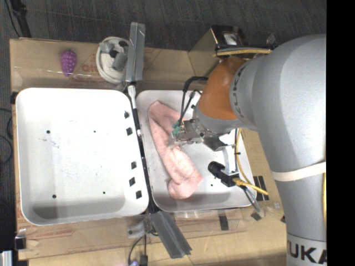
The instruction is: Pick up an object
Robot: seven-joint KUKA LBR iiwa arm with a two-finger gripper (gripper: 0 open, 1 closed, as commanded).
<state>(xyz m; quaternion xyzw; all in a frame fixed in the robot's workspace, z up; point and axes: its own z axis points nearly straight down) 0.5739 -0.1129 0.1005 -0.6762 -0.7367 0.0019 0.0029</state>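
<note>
A long pink plush object (169, 148) lies lengthwise in the right bin (238, 201), from the bin's far left corner down to its near middle. My gripper (181, 133) is low over the plush, at its right side about halfway along. It touches or nearly touches the fabric. The wrist and the orange band hide the fingers.
The left bin (72, 154) sits beside the right one, with a grey divider bar (138, 148) between them. A purple object (68, 61) and a white roll (112, 58) rest on the bench behind the left bin. The arm's grey body covers the right side.
</note>
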